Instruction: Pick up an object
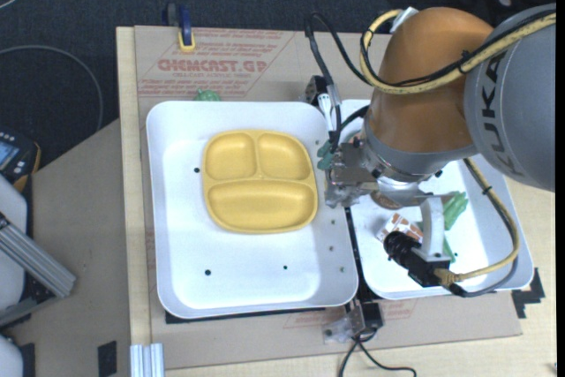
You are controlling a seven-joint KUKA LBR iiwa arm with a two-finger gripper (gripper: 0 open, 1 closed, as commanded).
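Observation:
My gripper [339, 176] hangs below the orange wrist band, over the left edge of the right bin [494, 265], close to the wall shared with the left bin [247, 274]. The arm hides most of the right bin. A green object [455, 210] lies in the right bin to the right of the gripper. A small brown and white object [396, 229] lies just in front of the wrist. A yellow divided plate [259, 181] rests in the left bin, to the left of the gripper.
The bulky grey and orange arm [424, 93] covers the back of the right bin. Black cables [328, 66] loop behind the bins. A cardboard sheet [221, 57] lies under both bins. A blue and yellow clamp [184, 24] sits at its back edge.

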